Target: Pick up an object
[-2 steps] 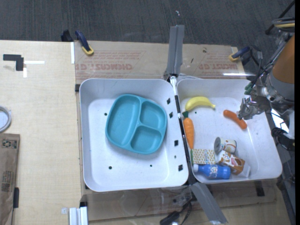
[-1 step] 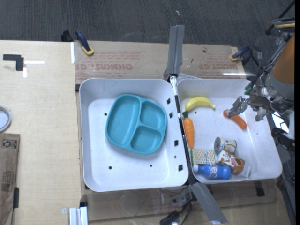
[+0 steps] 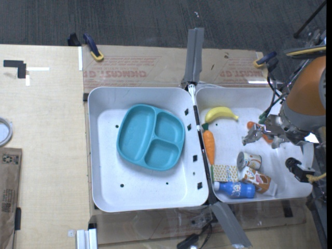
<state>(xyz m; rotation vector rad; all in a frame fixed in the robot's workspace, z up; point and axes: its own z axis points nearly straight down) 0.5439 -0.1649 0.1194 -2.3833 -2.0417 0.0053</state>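
Observation:
My gripper [image 3: 255,135] hangs over the right bin [image 3: 231,101], near its right side, below the orange-banded wrist. A small orange-red object [image 3: 251,124] shows just above and behind it; whether they touch is unclear. Directly below the gripper lies a tin can [image 3: 249,161] on its side. A banana [image 3: 221,114] lies at the back of the bin and a carrot [image 3: 208,146] runs along its left wall. At the front are a blue bottle [image 3: 236,190], a green-speckled packet [image 3: 224,173] and an orange-and-white packet [image 3: 258,181].
The left bin [image 3: 104,191] holds a blue divided plate [image 3: 151,137]. A grey divider post [image 3: 194,56] stands behind the two bins. Cables and arm parts [image 3: 301,170] crowd the right bin's right edge. Clamps [image 3: 92,47] sit on the cardboard behind.

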